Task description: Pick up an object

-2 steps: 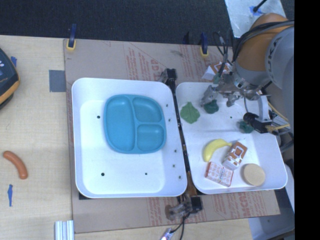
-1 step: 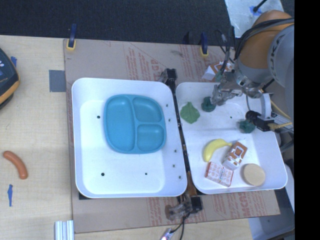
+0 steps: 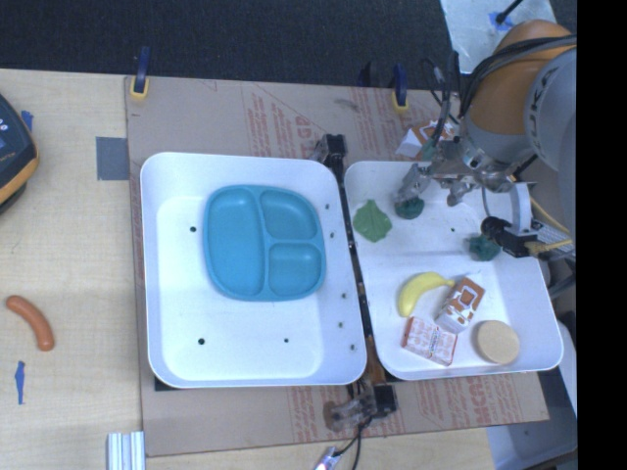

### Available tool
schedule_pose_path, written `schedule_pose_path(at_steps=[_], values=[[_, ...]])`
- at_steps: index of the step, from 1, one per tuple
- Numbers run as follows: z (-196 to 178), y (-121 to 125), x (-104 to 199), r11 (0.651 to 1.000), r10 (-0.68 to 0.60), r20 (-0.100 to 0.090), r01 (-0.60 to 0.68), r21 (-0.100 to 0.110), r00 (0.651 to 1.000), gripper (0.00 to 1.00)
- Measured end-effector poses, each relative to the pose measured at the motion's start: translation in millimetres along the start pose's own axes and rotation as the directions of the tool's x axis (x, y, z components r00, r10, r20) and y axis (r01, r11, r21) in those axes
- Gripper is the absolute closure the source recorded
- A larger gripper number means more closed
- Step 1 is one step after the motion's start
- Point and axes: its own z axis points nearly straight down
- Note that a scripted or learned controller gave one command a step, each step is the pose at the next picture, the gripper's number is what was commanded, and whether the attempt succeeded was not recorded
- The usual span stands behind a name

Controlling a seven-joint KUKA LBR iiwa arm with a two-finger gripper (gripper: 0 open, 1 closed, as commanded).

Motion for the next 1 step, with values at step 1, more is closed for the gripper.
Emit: schedule_pose_path(at_steps=[1], values=[[35.1,0.3,-4.6,1.0,0.005,0.0,-0.005,-0.006,1.0,0.0]])
